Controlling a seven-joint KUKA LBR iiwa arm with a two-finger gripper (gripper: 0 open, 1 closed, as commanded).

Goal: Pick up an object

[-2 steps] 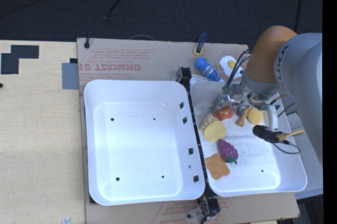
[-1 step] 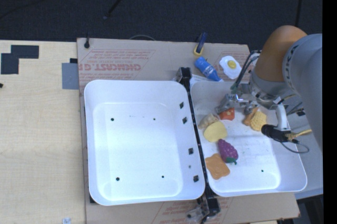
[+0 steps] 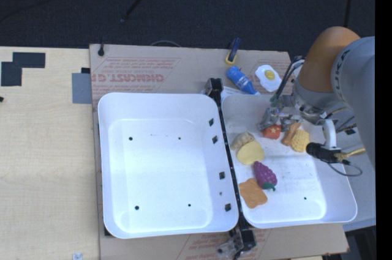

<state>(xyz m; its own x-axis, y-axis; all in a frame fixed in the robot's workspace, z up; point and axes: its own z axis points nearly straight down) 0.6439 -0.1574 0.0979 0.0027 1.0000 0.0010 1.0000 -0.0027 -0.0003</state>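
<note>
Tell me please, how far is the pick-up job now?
Done: the gripper is down in the right bin, at the red toy. In hand: nothing visibly between its fingers. Left: grasping and lifting; the purple grapes and orange piece lie untouched.

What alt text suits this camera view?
The arm's gripper is lowered into the right bin over a small red toy, near yellow, purple and orange toy foods. The left bin sits alongside.

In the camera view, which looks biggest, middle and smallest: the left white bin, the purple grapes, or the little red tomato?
1. Left white bin, by far the largest.
2. Purple grapes.
3. Red tomato, smallest, though the arm hides part of it.
</note>
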